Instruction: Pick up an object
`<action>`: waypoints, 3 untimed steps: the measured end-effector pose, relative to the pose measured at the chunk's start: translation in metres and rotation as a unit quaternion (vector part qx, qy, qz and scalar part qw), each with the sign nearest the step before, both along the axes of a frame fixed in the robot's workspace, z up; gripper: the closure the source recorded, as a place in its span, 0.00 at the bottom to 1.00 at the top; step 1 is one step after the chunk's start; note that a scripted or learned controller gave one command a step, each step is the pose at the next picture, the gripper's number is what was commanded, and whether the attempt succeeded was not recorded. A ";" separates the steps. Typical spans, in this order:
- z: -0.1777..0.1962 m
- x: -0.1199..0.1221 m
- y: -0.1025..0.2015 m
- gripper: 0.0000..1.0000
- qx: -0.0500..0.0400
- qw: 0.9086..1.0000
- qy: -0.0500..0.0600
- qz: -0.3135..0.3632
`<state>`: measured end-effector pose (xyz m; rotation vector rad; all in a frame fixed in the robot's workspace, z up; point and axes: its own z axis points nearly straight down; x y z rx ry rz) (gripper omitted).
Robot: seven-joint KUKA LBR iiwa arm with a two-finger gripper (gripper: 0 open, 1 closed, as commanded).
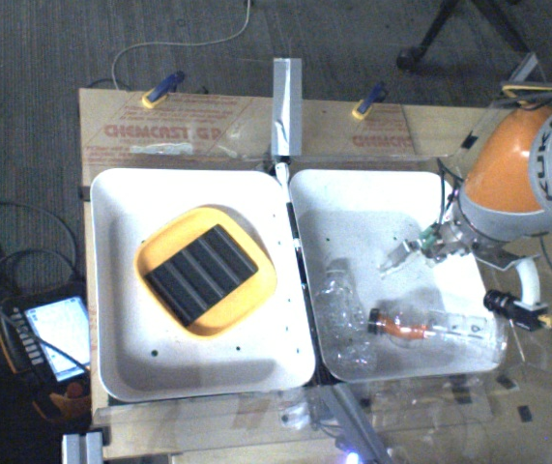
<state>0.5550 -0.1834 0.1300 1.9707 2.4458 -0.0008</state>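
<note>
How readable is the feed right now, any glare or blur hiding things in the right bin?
Camera view: even light, soft shadows. The clear bottle and clear tube blur into the white right bin, edges faint. The gripper is small and indistinct. The yellow tray in the left bin reads sharply.

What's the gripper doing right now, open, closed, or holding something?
Gripper: over the right bin, above the clear plastic bottle; open or closed cannot be told.
</note>
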 end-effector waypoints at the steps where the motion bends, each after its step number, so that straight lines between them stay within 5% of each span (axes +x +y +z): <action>1: 0.009 0.001 0.002 1.00 0.001 1.000 0.000 0.001; 2: 0.060 0.023 -0.004 1.00 0.000 0.998 0.000 0.066; 3: 0.060 0.023 -0.004 0.00 0.000 0.998 0.000 0.066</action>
